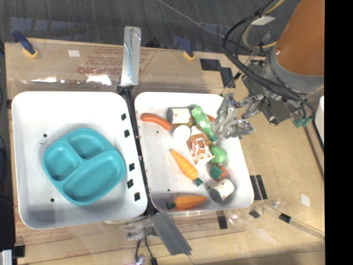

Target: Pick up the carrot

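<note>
Two carrots lie in the right bin [237, 148]. One carrot [185, 165] lies slantwise in the middle, its green end toward the lower right. The other carrot [188, 202] lies flat along the front wall. My gripper [223, 121] hangs over the bin's right side, beside a green vegetable [202, 121]. It is up and to the right of the middle carrot and apart from it. It stands open with nothing between its fingers.
The right bin also holds an orange sausage [156, 120], a white can [179, 115], a white egg [181, 132], a printed box [199, 148], a green ball [218, 154], a strawberry [218, 171] and a cup [222, 189]. A teal divided plate [83, 164] lies in the left bin [27, 109].
</note>
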`<state>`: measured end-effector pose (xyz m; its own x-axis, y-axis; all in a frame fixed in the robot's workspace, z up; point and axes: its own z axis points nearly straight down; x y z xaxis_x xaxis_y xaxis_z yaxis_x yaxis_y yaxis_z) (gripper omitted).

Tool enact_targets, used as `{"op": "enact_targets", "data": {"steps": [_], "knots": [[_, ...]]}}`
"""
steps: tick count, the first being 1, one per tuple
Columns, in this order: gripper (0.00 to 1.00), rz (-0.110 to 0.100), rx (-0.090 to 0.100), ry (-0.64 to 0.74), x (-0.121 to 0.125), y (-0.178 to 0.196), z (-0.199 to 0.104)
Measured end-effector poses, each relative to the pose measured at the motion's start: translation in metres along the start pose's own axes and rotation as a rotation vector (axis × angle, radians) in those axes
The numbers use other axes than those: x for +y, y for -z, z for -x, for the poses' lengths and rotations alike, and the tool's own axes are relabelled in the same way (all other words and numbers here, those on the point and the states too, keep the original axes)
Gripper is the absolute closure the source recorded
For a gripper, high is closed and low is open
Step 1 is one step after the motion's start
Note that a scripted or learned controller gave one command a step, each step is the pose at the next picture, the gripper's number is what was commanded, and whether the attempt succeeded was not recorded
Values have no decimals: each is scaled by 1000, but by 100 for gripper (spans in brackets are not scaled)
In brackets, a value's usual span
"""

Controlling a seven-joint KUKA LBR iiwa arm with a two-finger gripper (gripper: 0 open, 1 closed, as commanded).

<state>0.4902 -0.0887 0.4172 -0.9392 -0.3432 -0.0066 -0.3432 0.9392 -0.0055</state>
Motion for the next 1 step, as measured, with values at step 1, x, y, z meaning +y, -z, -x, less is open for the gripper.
{"op": "enact_targets", "data": {"steps": [1], "knots": [[100, 11, 11, 182, -50, -152, -23]]}}
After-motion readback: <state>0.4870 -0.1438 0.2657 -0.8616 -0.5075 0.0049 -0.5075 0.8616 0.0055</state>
